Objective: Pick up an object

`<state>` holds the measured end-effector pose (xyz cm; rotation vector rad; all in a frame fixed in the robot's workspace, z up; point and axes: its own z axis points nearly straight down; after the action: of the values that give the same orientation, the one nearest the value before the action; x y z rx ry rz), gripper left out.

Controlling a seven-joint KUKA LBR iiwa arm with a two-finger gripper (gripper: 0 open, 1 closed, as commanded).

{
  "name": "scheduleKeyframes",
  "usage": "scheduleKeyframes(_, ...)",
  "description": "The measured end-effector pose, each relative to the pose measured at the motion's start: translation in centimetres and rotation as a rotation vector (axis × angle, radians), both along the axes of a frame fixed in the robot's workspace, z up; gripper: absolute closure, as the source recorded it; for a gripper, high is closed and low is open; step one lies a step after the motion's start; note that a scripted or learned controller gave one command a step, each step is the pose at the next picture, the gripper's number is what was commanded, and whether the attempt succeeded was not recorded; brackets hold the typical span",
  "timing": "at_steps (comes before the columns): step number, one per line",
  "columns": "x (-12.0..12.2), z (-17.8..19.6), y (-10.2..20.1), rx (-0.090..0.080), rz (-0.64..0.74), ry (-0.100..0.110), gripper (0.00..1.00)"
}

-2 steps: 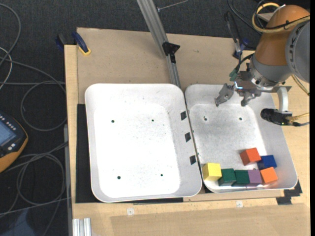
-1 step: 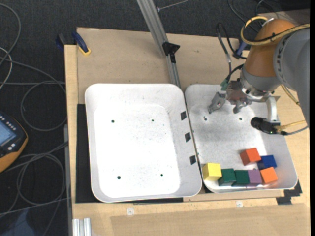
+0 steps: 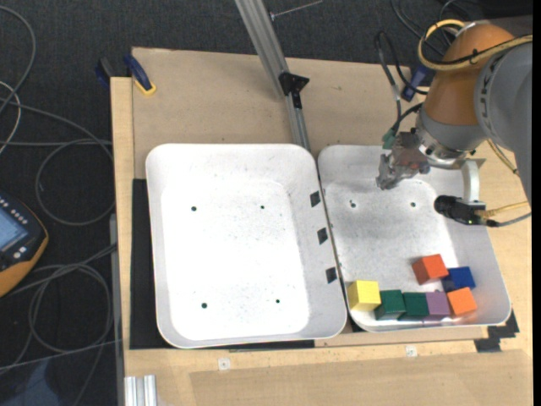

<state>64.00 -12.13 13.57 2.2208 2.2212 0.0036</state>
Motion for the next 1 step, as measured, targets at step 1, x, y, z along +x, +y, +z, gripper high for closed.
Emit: scheduleKeyframes(1,-0.73,5.56,-0.50,-0.002,-0.001,-0.005,1.00)
